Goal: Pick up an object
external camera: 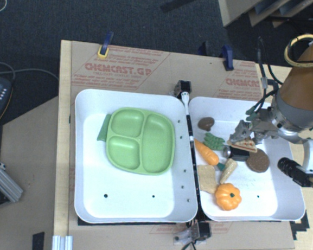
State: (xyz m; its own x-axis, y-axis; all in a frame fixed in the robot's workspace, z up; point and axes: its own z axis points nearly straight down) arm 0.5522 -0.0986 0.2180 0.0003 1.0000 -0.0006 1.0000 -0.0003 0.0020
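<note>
Pretty even overhead light here, nothing dim. The two white bins (132, 212) come out bright, nearly washed out, with soft shadows along their inner walls. The green plate (141, 141) throws a faint shadow. Whole shot is a bit soft and grainy, dark floor stays murky.

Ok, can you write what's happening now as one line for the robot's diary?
hand: low in right bin | nearest: carrot, brown disc | green plate: left bin
</note>
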